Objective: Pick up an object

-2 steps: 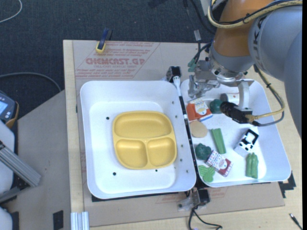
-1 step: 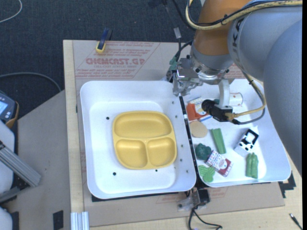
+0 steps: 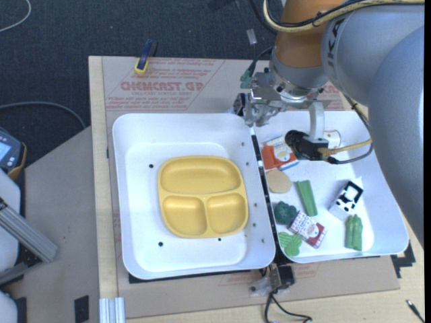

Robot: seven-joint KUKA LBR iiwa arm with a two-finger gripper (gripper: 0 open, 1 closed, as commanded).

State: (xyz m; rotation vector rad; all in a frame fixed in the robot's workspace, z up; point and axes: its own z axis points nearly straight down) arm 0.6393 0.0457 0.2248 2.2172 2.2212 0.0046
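The gripper (image 3: 259,113) hangs over the rear rim between the bins; whether it is spread cannot be told. The nearest object, a red packet (image 3: 277,157), lies just forward-right of it in the right bin (image 3: 384,214).

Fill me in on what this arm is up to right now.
A grey arm with an orange band is set to pick up an object. Its gripper hangs over the top edge where the two white bins meet, with nothing seen between its fingers. The left bin holds a yellow divided plate. The right bin holds small items, among them a green stick, a red carton and a black-and-white block, all lying untouched.
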